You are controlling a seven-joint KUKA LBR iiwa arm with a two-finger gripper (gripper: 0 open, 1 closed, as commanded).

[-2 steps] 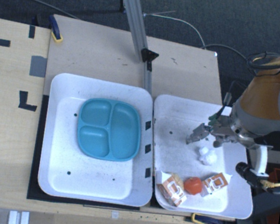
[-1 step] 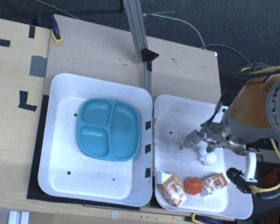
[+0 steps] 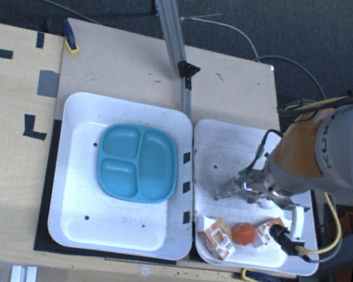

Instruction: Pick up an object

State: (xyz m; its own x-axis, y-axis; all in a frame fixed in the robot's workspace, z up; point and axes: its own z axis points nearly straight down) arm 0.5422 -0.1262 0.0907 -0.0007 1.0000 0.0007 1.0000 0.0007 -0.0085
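Along the right bin's near edge lie three small things: an orange-and-white packet, a red ball-like object and another orange-and-white packet. My gripper hangs low over the middle of the right bin, just beyond these objects and pointing left. Nothing shows between its fingers. A blue divided plate sits in the left bin.
A metal pole slants from the top down to the gap between the bins. My arm with its orange band covers the right bin's right side. A black cable lies over the right bin's near right corner.
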